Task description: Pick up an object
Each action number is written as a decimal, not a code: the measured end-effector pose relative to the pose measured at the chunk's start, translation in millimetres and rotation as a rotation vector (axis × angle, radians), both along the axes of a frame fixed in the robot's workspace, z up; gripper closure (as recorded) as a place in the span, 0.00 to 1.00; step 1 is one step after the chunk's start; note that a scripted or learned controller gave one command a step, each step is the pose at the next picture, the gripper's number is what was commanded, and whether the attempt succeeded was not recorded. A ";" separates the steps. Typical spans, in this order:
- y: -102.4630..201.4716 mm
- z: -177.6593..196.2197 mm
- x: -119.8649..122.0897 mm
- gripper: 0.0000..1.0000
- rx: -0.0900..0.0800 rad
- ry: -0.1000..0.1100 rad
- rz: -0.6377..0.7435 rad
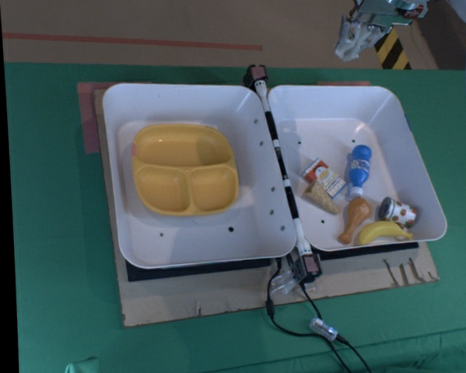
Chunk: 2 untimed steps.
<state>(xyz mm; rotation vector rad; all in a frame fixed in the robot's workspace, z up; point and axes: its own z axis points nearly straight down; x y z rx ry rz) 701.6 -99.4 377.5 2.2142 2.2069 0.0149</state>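
Camera view
Progress: nothing is judged to have been picked up; every object is seen lying in the right bin (334, 102), so the whole grasp is left to be done.
Hand: the hand (353, 41) is seen raised beyond the far edge of the right bin, well apart from the objects; whether it is apart or together cannot be told, and nothing is seen in it.
Objects: all are gathered in the near half of the right bin. A blue bottle (358, 167) with a white cap, smooth and rounded; a small red and white carton (323, 175), flat-sided; a brown drumstick (354, 217), glossy, club-shaped; a curved yellow banana (384, 231); a small patterned can (396, 211) lying by the bin's right wall.
Left bin: a yellow divided plate (185, 169), smooth plastic with three compartments, is held in the left bin (182, 106).
Table: a green cloth covers the table (56, 230).
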 end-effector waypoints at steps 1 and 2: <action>38.4 -5.5 -0.4 1.00 0.001 0.008 -0.001; 78.8 -47.3 -0.1 1.00 0.001 0.009 0.000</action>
